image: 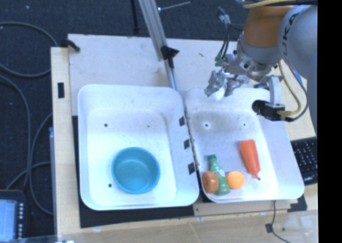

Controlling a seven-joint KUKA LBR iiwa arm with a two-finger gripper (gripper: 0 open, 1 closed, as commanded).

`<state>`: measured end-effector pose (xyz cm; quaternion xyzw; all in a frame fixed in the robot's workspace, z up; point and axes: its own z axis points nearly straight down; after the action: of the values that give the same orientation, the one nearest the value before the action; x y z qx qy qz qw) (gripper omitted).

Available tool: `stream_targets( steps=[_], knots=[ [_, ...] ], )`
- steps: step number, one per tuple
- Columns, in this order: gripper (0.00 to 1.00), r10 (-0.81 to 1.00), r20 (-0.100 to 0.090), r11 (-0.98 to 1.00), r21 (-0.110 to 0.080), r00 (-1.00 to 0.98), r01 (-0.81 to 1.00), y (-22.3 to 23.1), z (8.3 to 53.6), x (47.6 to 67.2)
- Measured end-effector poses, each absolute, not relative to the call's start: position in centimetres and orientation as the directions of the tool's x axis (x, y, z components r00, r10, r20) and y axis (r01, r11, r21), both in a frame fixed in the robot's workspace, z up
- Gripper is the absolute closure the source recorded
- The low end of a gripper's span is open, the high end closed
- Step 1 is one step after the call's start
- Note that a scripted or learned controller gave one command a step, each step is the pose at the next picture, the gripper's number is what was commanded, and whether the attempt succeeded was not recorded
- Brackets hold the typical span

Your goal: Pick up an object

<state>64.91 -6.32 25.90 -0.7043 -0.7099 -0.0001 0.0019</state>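
Toy bottle [218, 172] nearest me; gripper [220, 88] over right bin's [278, 186] far rim, fingers spread, holding nothing I see.

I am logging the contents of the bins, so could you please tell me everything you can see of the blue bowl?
The blue bowl is round, shallow and plain light blue, with a smooth look like plastic. It sits upright, opening upward, with nothing visible inside it. It rests on the floor of the left bin, in the near part, towards the front wall. Nothing else touches it, and the gripper is far off, above the back edge of the right bin.
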Motion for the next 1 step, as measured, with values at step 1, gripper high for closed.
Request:
stream_targets(
  steps=[1],
  knots=[
    [1.0,1.0,0.002,0.009,-0.004,-0.009,1.0,-0.96,25.7,64.58]
  ],
)
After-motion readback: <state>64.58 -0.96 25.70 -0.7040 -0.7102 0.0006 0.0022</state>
